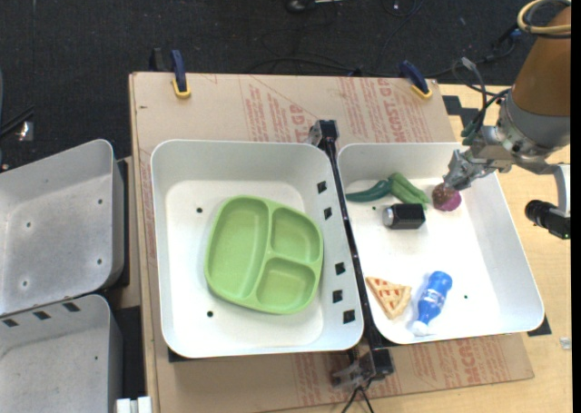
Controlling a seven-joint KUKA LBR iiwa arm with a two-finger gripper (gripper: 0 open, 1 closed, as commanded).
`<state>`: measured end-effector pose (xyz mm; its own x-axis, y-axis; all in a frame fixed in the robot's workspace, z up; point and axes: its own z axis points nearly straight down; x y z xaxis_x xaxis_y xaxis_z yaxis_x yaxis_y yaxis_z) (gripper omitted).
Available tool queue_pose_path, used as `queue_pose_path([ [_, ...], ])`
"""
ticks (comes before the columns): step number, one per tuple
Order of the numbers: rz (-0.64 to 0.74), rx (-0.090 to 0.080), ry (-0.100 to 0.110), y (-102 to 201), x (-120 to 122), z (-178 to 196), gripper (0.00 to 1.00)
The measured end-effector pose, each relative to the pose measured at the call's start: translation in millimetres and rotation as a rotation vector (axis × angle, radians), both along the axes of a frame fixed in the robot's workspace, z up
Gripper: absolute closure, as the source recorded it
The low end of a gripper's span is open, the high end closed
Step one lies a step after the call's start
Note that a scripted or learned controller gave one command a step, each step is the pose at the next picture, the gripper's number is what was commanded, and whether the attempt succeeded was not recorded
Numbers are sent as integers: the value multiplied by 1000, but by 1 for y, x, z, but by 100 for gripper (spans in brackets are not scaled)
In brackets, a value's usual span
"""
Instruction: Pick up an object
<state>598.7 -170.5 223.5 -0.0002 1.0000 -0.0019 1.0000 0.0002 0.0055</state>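
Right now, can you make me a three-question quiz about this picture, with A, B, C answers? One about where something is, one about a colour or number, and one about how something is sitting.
1. Where is the green tray?
A. In the left bin
B. In the right bin
C. On the floor

2. What colour is the small bottle?
A. Red
B. Blue
C. Yellow

3. How does the small bottle sit?
A. Standing upright
B. Lying on its side
C. Hanging from the gripper

Answers:
1. A, because the tray lies flat in the left bin.
2. B, because the bottle at the near end of the right bin is blue with a white label, beside the pizza-slice toy.
3. B, because it lies on the bin floor, far from the gripper, which is down by the purple ball at the far end.
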Motion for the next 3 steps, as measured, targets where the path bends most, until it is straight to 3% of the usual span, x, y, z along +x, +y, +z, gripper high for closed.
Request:
queue_pose_path([
  [1, 2, -1, -1, 0, 1, 54, 100],
  [3, 8, 4, 7, 114, -14, 47, 100],
])
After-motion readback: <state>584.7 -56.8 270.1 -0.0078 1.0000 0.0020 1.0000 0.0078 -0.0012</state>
